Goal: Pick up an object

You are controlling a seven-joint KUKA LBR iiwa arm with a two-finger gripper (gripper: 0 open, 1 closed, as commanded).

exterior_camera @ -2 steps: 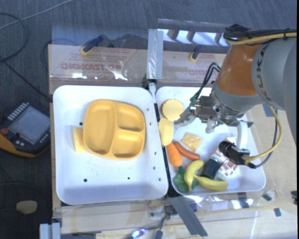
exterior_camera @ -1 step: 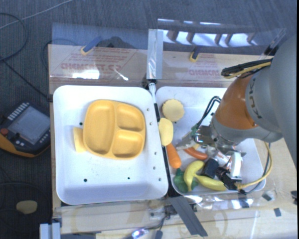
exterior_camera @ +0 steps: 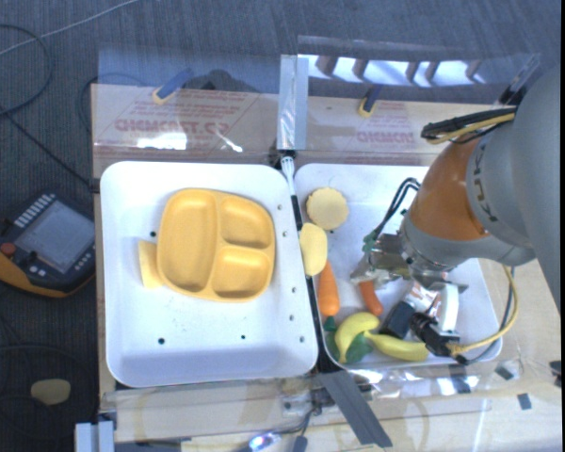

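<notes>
Dark carpet with loose cables, cardboard under two white bins; pendant on the floor at far left. Left bin (exterior_camera: 122, 347) carrying a yellow divided tray (exterior_camera: 215, 243). Right bin (exterior_camera: 353, 182) crowded along its left wall with toy food.

Gripper (exterior_camera: 405, 290) low in the right bin, mostly hidden under wrist and cabling — whether open or clenched, cannot tell. Nothing visibly held.

Relative to the gripper:
- small carrot (exterior_camera: 370, 297) just beside it on the left, possibly touching; long axis running roughly up-down in the view, tilted slightly. Nearest candidate.
- long carrot (exterior_camera: 329, 290) a bit further left, against the bin wall, same up-down lie.
- banana (exterior_camera: 395, 347) below, lying crosswise, with a green piece (exterior_camera: 356, 348) at its left end.
- pale oval piece (exterior_camera: 313, 249) and round disc (exterior_camera: 327, 207) up and to the left, well apart.

Arm (exterior_camera: 457, 201) reaching in from the right, orange band above the wrist, wrist pitched steeply down over the bin's middle.

Judgement: the coming grasp hinges on a short leftward shift, jaws spanning the small carrot across its width.
</notes>
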